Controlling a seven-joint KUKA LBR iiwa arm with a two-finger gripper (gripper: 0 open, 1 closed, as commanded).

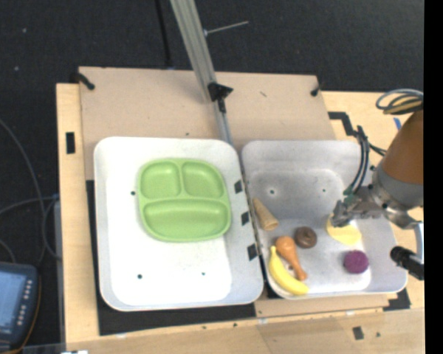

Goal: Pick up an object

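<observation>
In the right bin lie several small toy foods: a tan cone, a brown doughnut, an orange drumstick, a yellow banana, a purple ball and a pale yellow piece. My gripper hangs low at the bin's right side, right over the upper left edge of the yellow piece. The arm reaches in from the right.
The left bin holds a green divided plate in its upper half. A metal pole slants up from between the bins at the back. A dark screen device sits off the bench at lower left.
</observation>
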